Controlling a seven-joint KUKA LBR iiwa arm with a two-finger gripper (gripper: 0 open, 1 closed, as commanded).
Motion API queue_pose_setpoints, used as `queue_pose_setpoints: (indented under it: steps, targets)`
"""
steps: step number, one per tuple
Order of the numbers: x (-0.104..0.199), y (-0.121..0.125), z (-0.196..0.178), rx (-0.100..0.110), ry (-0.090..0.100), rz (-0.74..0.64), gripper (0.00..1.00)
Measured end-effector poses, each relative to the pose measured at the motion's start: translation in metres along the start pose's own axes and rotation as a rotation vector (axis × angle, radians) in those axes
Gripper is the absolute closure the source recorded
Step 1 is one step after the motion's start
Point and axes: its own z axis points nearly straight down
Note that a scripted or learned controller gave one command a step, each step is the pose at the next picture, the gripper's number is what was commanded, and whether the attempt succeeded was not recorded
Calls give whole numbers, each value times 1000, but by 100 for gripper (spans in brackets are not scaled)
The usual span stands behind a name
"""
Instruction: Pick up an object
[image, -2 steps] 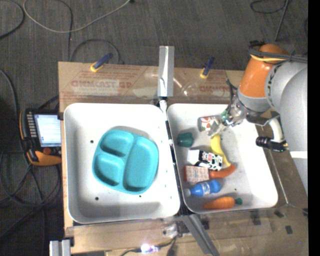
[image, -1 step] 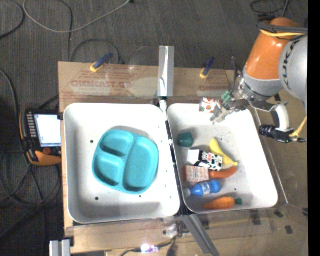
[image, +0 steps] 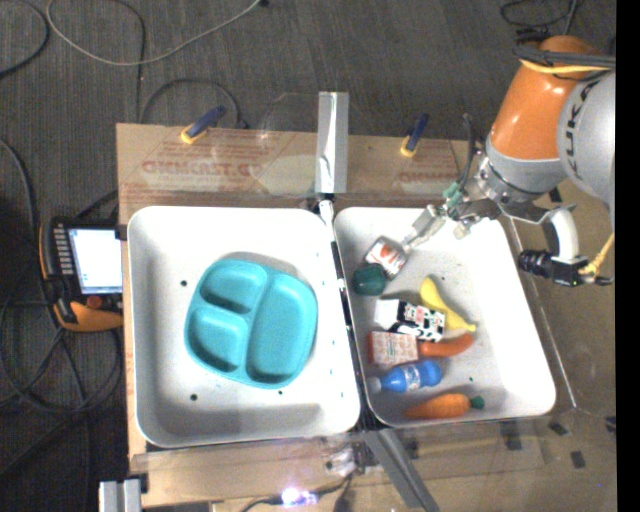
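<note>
My gripper (image: 418, 234) reaches down-left from the orange-banded wrist into the far left part of the right bin (image: 520, 330). Its tip sits right against a small silver and red can (image: 385, 255), which lies tilted near the bin's wall. I cannot make out whether the can is gripped. A dark green object (image: 368, 281) rests just below the can. Further toward the front lie a yellow banana (image: 443, 303), a black-and-white carton (image: 418, 318), a red and white box (image: 392, 347), a blue bottle (image: 410, 377) and two orange carrots (image: 440, 406).
The left bin (image: 160, 380) holds a teal divided plate (image: 252, 320). A raised divider (image: 340, 290) separates the two bins. A handheld screen device (image: 85, 265) lies off the bench at the left. Cables run over the floor.
</note>
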Motion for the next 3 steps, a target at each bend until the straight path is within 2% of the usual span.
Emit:
queue_pose_setpoints:
  steps: [1, 2, 3]
  targets:
    - [-22, -43, 102, -4, 2, -249, 0]
    - [-47, -6, 125, -11, -7, -311, 0]
    - [-46, -5, 117, -15, -5, -311, 100]
